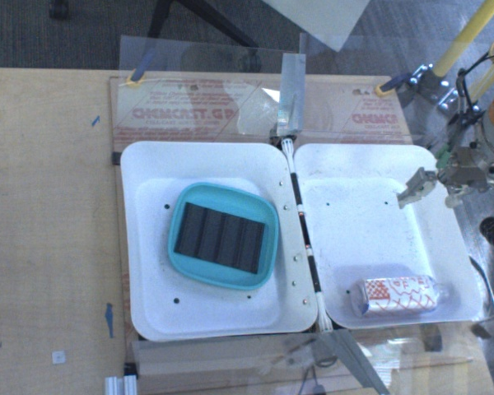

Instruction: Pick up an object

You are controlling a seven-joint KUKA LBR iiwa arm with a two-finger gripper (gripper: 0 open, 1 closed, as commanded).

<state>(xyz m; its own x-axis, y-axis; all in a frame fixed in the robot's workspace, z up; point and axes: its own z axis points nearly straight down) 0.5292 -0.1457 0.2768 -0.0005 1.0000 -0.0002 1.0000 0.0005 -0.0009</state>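
A small packet with a red-and-white pattern (399, 293) lies on its side near the front of the right bin (354, 179). In the left bin (144, 245) rests a teal rounded tray with a dark ridged insert (222, 235). My gripper (433, 193) hangs over the right bin's far right side, well behind the packet and apart from it. It is open, with nothing between its fingers (413, 189).
A raised divider (300, 229) runs between the two bins. Behind them stand a clear plastic sheet and a metal post (291, 97). Cables and a yellow pole (473, 27) crowd the far right. Bare wooden bench (45, 220) stretches to the left.
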